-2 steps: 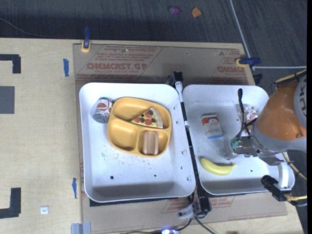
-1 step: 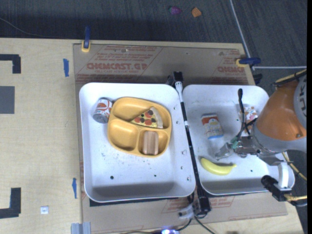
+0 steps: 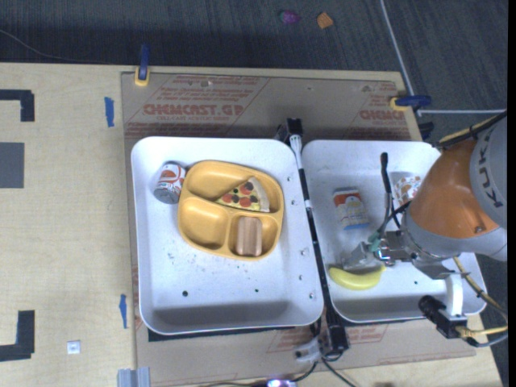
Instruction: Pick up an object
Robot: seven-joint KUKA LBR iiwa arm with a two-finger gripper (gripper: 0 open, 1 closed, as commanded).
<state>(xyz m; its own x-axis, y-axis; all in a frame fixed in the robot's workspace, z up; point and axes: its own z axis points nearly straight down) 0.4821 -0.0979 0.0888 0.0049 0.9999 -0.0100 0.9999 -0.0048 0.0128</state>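
In the right bin (image 3: 403, 303), a yellow banana (image 3: 356, 278) lies near the front left corner. My gripper (image 3: 364, 256) reaches in from the right and sits low, just above the banana's back edge. A small white carton with a red label (image 3: 348, 207) lies behind the gripper. A white and orange packet (image 3: 405, 187) shows at the back, partly hidden by the arm.
The left bin (image 3: 161, 297) holds a yellow divided plate (image 3: 201, 220) with a toy pizza slice (image 3: 246, 193) and a toy hot dog (image 3: 248, 236). A crushed can (image 3: 168, 181) lies at its back left. A black divider rail (image 3: 309, 224) runs between the bins.
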